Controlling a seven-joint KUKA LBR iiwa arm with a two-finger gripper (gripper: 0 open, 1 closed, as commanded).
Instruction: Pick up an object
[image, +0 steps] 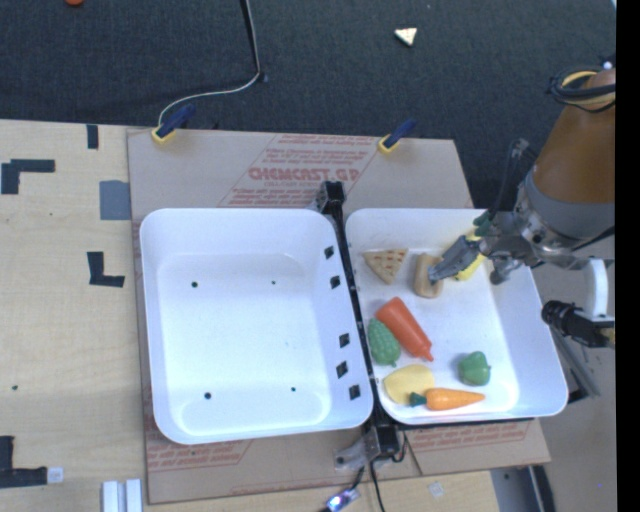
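Tabletop (60, 330): light wood surface, cut off at the left and near edges; black tape marks on it.
Cardboard sheet (290, 170): one, under both bins; red print reads "CHEMCAST GP", remaining print too small to read.
Bins: two, white, side by side. Left bin (240, 320); right bin (520, 330).
Arm (585, 150): grey with orange band, cut off at the right edge.
Hand (458, 258): over the far part of the right bin, just above a tan piece (428, 276); its tips blur together, so I cannot tell whether it is released or clenched.
Objects in right bin: seven counted. Tan wedge (386, 263) far left; red-orange carrot (404, 326) centre; green leafy item (383, 343) beside it; green pepper (474, 368) near right; yellow item (410, 381) and small orange carrot (452, 399) at near edge.
Clamps: two, blue and yellow (172, 121), (397, 133).
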